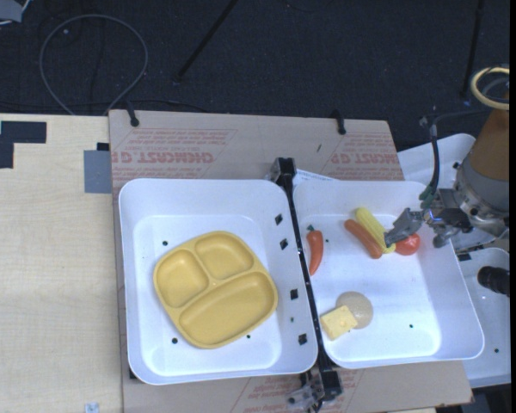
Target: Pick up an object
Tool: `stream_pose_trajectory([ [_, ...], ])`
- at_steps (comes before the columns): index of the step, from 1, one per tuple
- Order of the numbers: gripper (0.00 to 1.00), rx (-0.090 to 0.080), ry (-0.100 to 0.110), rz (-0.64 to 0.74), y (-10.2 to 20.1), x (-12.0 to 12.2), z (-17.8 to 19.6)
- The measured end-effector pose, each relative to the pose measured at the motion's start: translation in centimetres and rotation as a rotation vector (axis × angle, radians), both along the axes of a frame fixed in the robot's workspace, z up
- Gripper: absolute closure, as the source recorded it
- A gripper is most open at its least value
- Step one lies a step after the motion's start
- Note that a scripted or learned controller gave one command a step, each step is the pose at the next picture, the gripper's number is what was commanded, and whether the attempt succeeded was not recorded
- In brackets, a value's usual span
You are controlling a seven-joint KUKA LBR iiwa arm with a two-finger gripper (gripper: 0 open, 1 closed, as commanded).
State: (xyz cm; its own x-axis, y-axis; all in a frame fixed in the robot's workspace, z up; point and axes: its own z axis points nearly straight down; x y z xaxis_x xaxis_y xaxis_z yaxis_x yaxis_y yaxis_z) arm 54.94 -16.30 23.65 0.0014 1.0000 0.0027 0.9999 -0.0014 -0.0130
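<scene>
Nearest the camera, in the right shallow white plastic bin (451, 338), a pale yellow cheese-like wedge (338, 321) lies touching a round beige disc-shaped piece (358, 306); both sit in the bin's near-left part, close to the black divider strip (297, 265) where the two bins meet.

The left shallow white plastic bin (142, 222) carries a yellow three-compartment plastic tray (215, 288), turned at an angle, flat on the bin floor.

Farther back in the right bin, a small orange-red toy chili pepper with a green stem (315, 249) lies just beside the divider, pointing lengthwise. To its right, an orange-red toy sausage (362, 237) and a yellow toy corn cob (370, 224) lie side by side, touching, both slanted the same way. Right next to them, a small red tomato-like object (407, 245) rests at the tip of the jaws.

The grey two-finger gripper (407, 229) reaches in from the right, low over the bin. One grey finger (404, 224) is visible beside the corn cob and above the red object. Cannot tell whether the jaws are spread or pressed together, nor whether the red object is between them. The arm's orange band (492, 144) is at the right edge.

Both bins sit on a brown cardboard sheet (241, 149) with red printing, over the pale wood tabletop (43, 265). Beyond that, dark carpet (267, 41) with black cables.
</scene>
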Motion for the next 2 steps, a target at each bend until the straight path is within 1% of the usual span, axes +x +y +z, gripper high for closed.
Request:
stream_pose_trajectory([
  [1, 0.0, -0.002, -0.01, 0.001, 0.0, 0.2, 0.5],
  [2, 0.0, 0.0, -0.005, 0.002, 0.8, -0.3, -4.2],
])
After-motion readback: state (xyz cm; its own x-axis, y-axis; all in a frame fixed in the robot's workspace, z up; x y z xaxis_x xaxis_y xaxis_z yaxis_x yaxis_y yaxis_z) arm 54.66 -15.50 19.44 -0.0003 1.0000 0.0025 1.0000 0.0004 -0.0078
